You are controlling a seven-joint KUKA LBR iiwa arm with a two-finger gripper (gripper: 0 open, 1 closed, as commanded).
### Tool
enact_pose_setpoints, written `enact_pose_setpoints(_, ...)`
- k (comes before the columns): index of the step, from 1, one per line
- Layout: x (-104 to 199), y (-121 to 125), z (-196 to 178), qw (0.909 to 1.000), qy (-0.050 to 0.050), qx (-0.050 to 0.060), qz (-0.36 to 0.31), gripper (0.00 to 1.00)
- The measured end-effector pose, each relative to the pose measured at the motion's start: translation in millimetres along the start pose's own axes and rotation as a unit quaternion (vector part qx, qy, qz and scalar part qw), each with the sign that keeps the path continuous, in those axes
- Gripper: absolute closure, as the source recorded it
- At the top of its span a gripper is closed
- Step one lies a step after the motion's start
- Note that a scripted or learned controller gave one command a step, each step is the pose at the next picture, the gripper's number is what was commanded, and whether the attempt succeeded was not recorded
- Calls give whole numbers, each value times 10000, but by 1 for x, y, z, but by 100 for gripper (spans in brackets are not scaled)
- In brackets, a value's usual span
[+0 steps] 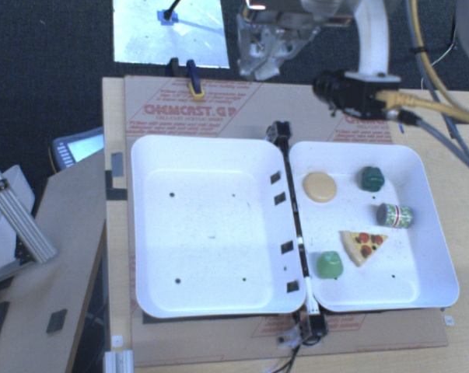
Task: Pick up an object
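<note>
Approach stage: my gripper (pixel 259 62) hung beyond the far rim, fingers' spread indiscernible. The pizza slice (pixel 362 245) lay in the right bin (pixel 432 231); next, I judged, descend over it.

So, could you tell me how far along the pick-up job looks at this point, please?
Nothing looks done yet. All five items lie in the right bin: the tan disc, dark green piece, small can, pizza slice and light green piece. The gripper sits beyond the bins' far edge, with nothing visibly in it. Descending, grasping and lifting are all left.
</note>
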State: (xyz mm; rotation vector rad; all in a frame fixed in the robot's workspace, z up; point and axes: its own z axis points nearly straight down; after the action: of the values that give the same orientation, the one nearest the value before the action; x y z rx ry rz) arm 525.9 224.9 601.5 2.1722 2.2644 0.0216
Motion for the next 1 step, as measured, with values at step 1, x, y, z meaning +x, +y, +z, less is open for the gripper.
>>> enact_pose_setpoints(1,0,0,-11,10000,4,-10,-21,100)
